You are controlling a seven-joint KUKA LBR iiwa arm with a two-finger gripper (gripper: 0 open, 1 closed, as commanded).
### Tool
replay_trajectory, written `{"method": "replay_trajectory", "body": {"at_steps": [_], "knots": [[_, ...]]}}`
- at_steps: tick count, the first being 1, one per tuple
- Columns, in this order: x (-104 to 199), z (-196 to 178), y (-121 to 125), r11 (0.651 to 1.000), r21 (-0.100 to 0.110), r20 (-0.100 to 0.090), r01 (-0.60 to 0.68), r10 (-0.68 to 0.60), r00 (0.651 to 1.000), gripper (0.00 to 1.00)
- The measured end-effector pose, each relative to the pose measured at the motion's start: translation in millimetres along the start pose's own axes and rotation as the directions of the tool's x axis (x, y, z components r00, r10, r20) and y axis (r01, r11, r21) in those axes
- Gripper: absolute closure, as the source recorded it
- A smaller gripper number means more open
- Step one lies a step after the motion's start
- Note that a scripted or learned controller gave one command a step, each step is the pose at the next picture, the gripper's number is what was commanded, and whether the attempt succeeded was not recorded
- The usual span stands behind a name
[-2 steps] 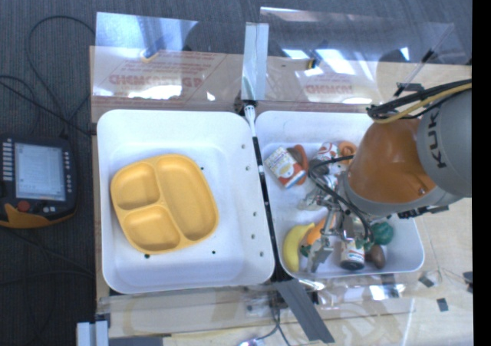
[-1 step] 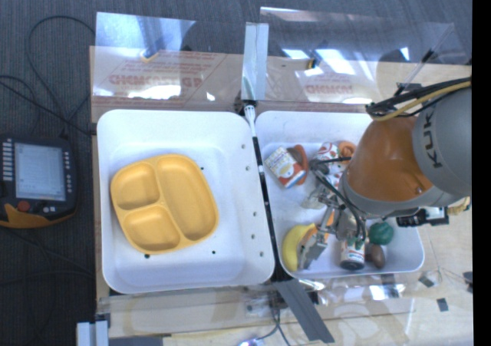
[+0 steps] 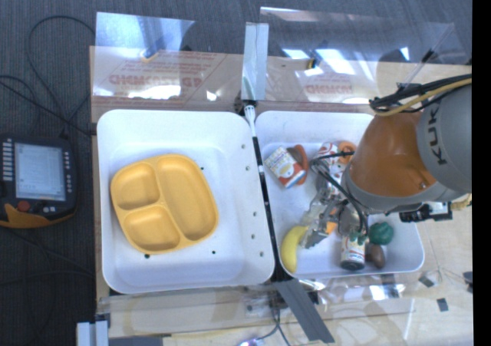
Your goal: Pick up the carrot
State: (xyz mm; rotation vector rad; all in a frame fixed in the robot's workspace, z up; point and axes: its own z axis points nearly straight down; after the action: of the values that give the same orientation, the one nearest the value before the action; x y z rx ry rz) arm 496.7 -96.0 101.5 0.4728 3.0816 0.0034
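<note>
My gripper [image 3: 325, 219] hangs low over the middle of the right bin [image 3: 414, 264], under the orange wrist band. An orange piece that looks like the carrot [image 3: 347, 148] lies at the bin's far side, partly hidden by the arm, up and to the right of the gripper. A small orange patch [image 3: 331, 226] shows right at the gripper, too small to tell what it is. The gripper's tip is hidden in clutter and cables.
In the right bin lie a small carton [image 3: 281, 166] with a red-orange item [image 3: 299, 156] beside it, a yellow fruit [image 3: 291, 248], a small bottle [image 3: 353, 252], a green item [image 3: 381, 232] and a brown item [image 3: 376, 256]. The left bin [image 3: 123, 268] holds a yellow divided plate [image 3: 163, 202].
</note>
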Motion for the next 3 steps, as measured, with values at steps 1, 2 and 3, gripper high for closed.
{"method": "replay_trajectory", "body": {"at_steps": [1, 2, 3], "knots": [[-0.5, -8.7, 0.8, 1.000, 0.000, 0.001, 0.001, -0.001, 1.000, 1.00], [-1.2, -17.6, 1.5, 1.000, 0.000, 0.002, 0.001, -0.001, 1.000, 1.00], [8.9, -19.5, -11.5, 0.992, 0.008, -0.022, -0.126, 0.126, 0.992, 1.00]]}}
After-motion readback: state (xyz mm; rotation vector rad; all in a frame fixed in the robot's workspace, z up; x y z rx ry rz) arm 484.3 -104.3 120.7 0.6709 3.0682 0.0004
